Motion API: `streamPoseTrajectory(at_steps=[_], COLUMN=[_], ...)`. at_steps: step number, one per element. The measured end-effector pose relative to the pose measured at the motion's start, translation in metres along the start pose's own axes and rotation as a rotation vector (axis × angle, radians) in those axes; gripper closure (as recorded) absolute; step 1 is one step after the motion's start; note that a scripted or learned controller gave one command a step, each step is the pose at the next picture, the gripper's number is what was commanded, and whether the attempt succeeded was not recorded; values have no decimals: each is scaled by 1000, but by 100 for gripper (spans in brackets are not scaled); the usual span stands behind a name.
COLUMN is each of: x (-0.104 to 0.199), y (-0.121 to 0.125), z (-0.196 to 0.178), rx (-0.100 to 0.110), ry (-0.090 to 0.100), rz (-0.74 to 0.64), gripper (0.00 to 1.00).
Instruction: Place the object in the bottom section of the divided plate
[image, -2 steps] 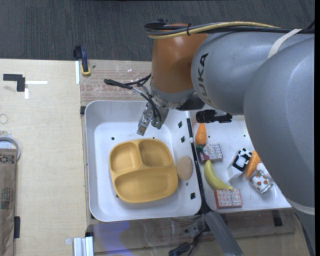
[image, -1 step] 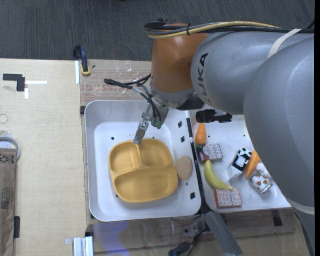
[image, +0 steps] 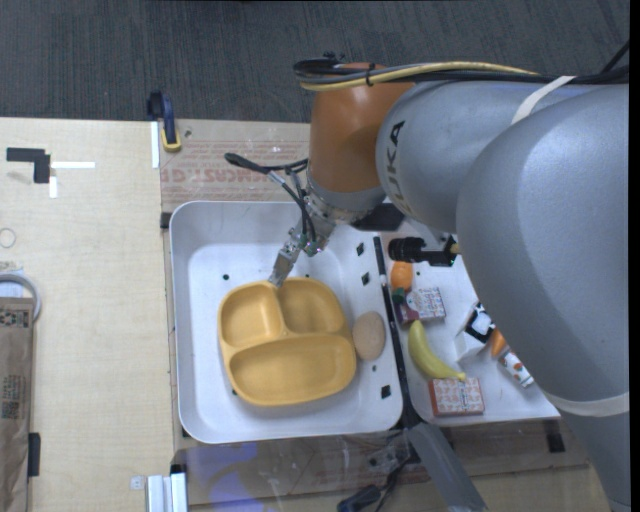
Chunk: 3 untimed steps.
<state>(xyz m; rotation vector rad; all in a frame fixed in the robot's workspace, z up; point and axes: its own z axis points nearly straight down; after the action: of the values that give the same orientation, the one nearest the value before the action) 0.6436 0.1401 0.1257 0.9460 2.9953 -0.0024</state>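
Note:
A yellow divided plate (image: 228, 352) lies in the left white bin (image: 196, 300). It has two small sections at the top and one wide section at the bottom, and nothing lies in any of them. A tan, egg-shaped object (image: 369, 335) rests on the bin floor against the plate's right rim. My gripper (image: 284, 265) hangs from the orange wrist band, pointing down and to the left. Its tip is just above the plate's upper rim, where the two small sections meet, and well apart from the tan object.
The right bin (image: 520, 408) holds a banana (image: 432, 352), an orange item (image: 401, 275), a small printed box (image: 429, 303), a red and white box (image: 457, 396) and a small bottle (image: 505, 362). The big grey arm covers that bin's upper right.

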Motion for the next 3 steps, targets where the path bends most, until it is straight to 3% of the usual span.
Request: streamPoseTrajectory(at_steps=[1,2,3], x=[-1,73,123], y=[0,53,21], z=[-9,27,24], rx=[0,-18,-37], ry=[-2,-8,-16], rz=[-2,106,260], gripper=[100,100,100])
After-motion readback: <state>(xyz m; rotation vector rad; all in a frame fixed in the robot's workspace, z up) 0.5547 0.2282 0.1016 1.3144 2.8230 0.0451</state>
